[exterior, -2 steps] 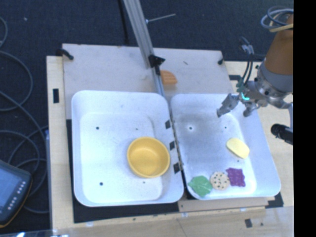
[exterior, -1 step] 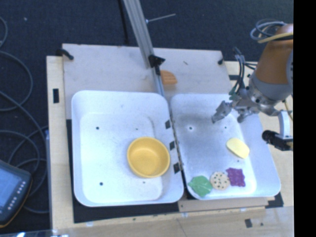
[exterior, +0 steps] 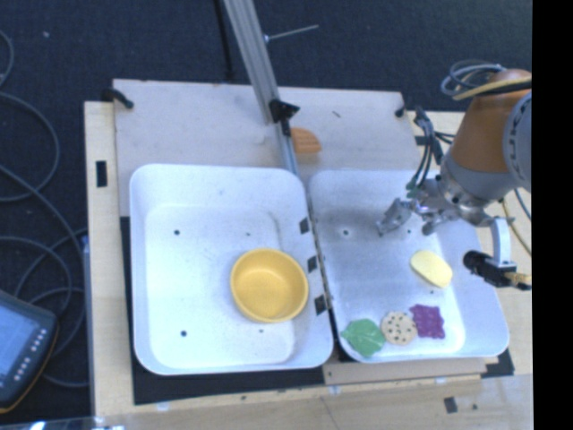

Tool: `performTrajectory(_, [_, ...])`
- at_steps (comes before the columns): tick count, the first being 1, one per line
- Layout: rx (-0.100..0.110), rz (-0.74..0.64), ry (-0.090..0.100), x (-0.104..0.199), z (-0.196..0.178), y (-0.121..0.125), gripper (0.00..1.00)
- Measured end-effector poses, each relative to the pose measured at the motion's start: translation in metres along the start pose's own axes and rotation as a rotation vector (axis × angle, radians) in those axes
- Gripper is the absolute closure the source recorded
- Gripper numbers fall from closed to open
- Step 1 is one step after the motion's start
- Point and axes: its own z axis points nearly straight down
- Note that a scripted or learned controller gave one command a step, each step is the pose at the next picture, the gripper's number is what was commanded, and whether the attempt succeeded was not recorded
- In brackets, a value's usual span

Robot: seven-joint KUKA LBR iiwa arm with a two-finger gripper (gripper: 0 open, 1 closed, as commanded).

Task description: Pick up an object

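so the gripper [exterior: 410, 217] hangs spread wide and empty over the right bin [exterior: 358, 240], and the closest grab looks like the yellow piece [exterior: 431, 268], just nearer-right of it, long axis running far-left to near-right.

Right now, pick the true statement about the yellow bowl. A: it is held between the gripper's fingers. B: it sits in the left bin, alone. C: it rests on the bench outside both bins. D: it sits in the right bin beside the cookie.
B: the yellow bowl stands on the floor of the left bin, near its right wall, with no other object in that bin.
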Motion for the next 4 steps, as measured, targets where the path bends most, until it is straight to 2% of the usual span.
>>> performTrajectory(1, [0.002,0.000,0.001,0.003,0.059,-0.009,0.00])
performTrajectory(2, [-0.008,0.005,0.002,0.002,0.044,-0.006,1.00])
performTrajectory(3, [-0.011,-0.004,0.001,0.006,-0.019,-0.008,1.00])
performTrajectory(4, [-0.011,-0.005,0.001,0.005,-0.065,-0.006,1.00])
